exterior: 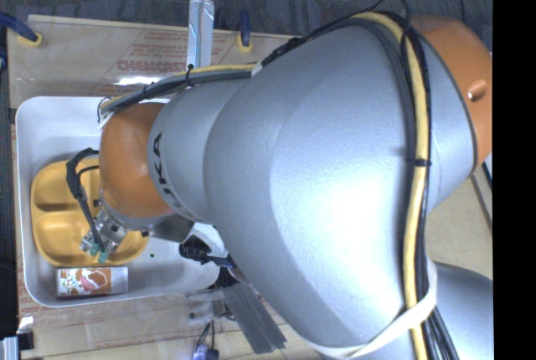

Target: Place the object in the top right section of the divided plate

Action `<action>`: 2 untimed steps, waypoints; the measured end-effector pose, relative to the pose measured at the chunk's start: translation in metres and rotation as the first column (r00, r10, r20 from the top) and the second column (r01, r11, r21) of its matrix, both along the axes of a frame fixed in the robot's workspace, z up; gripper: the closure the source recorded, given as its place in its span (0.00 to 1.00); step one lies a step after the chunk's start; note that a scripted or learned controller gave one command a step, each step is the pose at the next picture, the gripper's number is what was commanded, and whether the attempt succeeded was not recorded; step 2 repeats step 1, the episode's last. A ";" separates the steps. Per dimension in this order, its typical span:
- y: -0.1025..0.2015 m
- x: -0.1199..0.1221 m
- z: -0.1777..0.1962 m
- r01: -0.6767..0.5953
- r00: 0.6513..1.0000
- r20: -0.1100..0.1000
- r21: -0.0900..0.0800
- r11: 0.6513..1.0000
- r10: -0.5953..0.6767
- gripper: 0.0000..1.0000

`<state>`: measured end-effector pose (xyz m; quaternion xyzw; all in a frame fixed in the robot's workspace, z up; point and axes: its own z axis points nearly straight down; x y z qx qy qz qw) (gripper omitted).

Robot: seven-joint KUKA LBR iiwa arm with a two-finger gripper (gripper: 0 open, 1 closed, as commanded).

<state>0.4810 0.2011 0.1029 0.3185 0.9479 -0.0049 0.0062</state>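
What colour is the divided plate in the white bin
Yellow; the divided plate shows best in the camera view, at the left of the bin.

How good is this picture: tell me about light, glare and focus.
Camera view: even, soft lighting; broad pale sheen on the grey arm but no blown-out glare; the arm looms large near the lens and looks slightly soft; the yellow divided plate and gripper are small with little detail.

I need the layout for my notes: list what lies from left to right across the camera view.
White bin's left wall → yellow divided plate → gripper over the plate's right part → grey arm filling the right side.
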 end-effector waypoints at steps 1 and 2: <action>0.015 -0.005 0.124 0.192 0.981 -0.010 0.013 0.981 -0.192 1.00; 0.015 -0.005 0.124 0.192 0.981 -0.010 0.013 0.981 -0.192 1.00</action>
